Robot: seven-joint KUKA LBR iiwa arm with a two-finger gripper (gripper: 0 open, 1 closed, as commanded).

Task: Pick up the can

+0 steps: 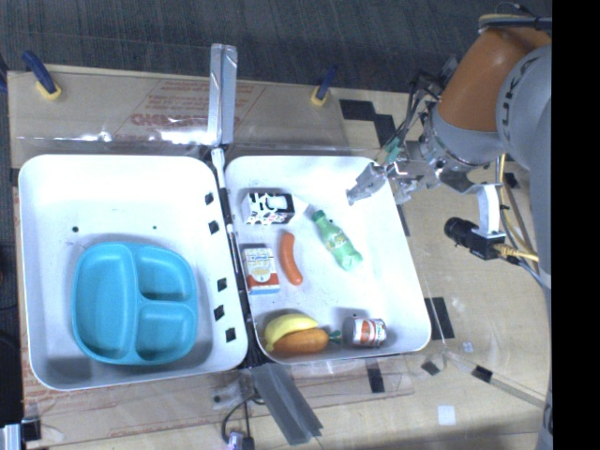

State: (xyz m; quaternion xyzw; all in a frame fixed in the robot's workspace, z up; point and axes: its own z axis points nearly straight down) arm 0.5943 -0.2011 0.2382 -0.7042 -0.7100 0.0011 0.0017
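1. The arm's grey two-finger pincer (367, 187) hangs over the upper right corner of the right-hand shallow white bin (405, 251); whether its tips are apart or together I cannot tell, and nothing shows between them.
2. Just below and left of it lies a green plastic bottle (337, 239), slanting from upper left to lower right.
3. Further left in that bin are an orange-red sausage (292, 258), a black-and-white patterned carton (269, 207) and a small orange-and-white box (260, 268).
4. The small red-and-white metal can (366, 331) lies on its side near the lower right corner of the right bin, well apart from the pincer, its long axis running roughly left to right across the frame.
5. Just left of the can sit a yellow banana (287, 324) and an orange carrot (302, 342).
6. The left-hand white bin (47, 186) holds a blue divided plastic plate (136, 302).
7. Both bins rest on the wooden tabletop (469, 289).
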